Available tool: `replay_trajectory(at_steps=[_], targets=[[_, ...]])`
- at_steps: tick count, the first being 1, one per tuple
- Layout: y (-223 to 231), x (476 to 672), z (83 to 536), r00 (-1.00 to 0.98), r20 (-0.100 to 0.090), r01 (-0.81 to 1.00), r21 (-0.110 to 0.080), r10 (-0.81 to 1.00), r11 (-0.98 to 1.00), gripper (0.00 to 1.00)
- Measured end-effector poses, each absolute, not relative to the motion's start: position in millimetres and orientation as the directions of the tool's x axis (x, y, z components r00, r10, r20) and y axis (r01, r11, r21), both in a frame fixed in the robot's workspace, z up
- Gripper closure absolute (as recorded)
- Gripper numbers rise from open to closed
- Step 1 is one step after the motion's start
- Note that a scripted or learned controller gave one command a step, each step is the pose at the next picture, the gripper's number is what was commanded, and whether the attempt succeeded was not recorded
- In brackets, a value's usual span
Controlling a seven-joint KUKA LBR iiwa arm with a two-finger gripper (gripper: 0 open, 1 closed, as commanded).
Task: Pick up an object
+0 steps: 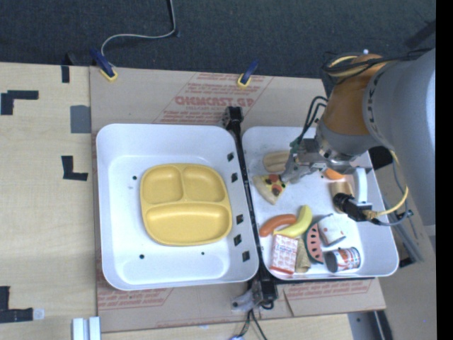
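Nearest to you, the red-white carton (284, 253) has writing too small to read. You see the gripper (290, 171) low over the pizza slice (270, 188) in the right bin (386, 261); I cannot tell its opening.

Setting: a robotics lab bench, arranged for my grasping trials. My own grey arm (396, 112) with its orange band (347, 105) reaches in from the right, trailing yellow and black cabling. Two shallow white bins (113, 190) sit side by side on a sheet of printed cardboard (205, 98), which is fastened to the pale wooden bench (42, 211) by blue-and-yellow clamps (105, 68). Black tape marks (71, 168) dot the bench top. A loose cable (152, 34) runs over dark carpet (283, 20) behind. Contents are props, not a meal: a yellow divided plastic plate (187, 204), a toy banana (301, 222), a toy sausage (276, 224), small packets and a can (343, 259).
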State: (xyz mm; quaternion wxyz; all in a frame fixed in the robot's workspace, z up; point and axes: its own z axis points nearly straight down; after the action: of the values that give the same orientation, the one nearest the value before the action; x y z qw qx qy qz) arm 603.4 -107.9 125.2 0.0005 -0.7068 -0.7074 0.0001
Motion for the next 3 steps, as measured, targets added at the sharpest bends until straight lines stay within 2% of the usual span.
replay_trajectory(at_steps=[1, 2, 3], targets=[[-107.9, 603.4, 125.1, -0.001, 0.0, 1.0, -0.001, 1.0, 0.001, 0.0], [-93.7, 669.0, 85.3, -0.002, 0.0, 1.0, 0.003, 1.0, 0.002, 0.0], [-94.2, 668.4, 94.5, -0.003, -0.003, 1.0, 0.0, 1.0, 0.003, 1.0]])
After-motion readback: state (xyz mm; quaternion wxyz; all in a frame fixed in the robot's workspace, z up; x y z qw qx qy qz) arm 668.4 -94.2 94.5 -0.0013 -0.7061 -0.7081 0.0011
